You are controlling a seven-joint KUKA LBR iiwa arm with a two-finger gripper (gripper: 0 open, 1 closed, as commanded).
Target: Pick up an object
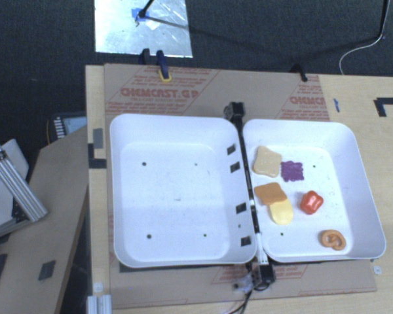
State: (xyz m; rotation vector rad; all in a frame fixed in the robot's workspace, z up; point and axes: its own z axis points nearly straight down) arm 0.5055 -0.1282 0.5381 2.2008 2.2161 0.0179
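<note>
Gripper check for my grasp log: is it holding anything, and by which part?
It cannot be told. All six items lie loose in the right bin, including the red pepper and the pretzel.

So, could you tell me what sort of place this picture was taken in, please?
Probably a robot lab or test bench, not a kitchen. Two shallow white bins sit clipped together on a cardboard-covered bench, the food in the right bin looks like plastic toys, and cables trail across dark carpet.

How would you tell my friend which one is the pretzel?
Look at the right white bin, the one with the toy food in it. Go to its front right corner, nearest you. The pretzel lies there apart from the others, below the red pepper: it is orange-brown and the only piece that is twisted with holes through it.
</note>
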